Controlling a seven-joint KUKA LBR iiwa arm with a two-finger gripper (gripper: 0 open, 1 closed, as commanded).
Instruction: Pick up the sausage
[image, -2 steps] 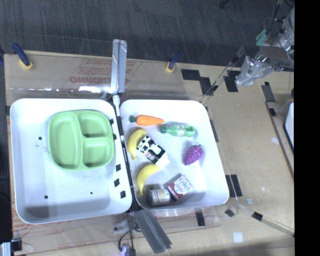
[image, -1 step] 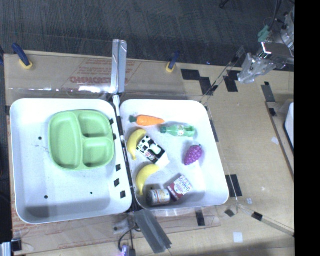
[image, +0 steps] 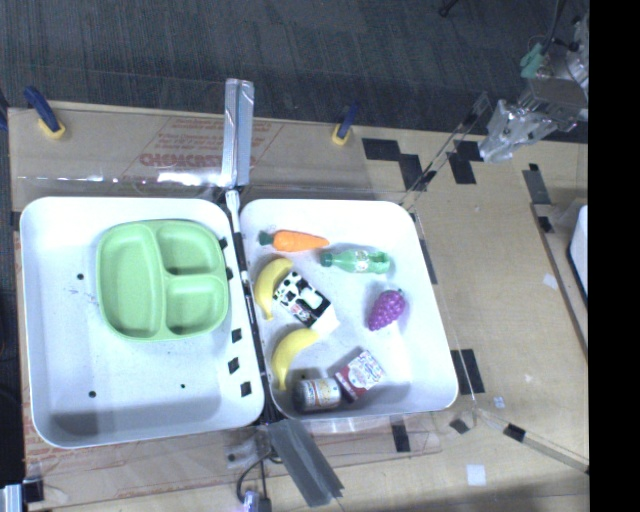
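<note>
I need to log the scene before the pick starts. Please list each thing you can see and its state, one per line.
Plate: in left bin, upright, nothing on it.
Carrot: lying in right bin, far side.
Bottle: lying on its side.
Grapes: lying alone, right side.
Two bananas: lying near the divider.
Can: on its side, near edge.
End effector: above the bench, outside the bins.

A robotics lab: my workspace is a taped plywood bench with two white bins, clamps and toy food such as a plastic banana.
</note>
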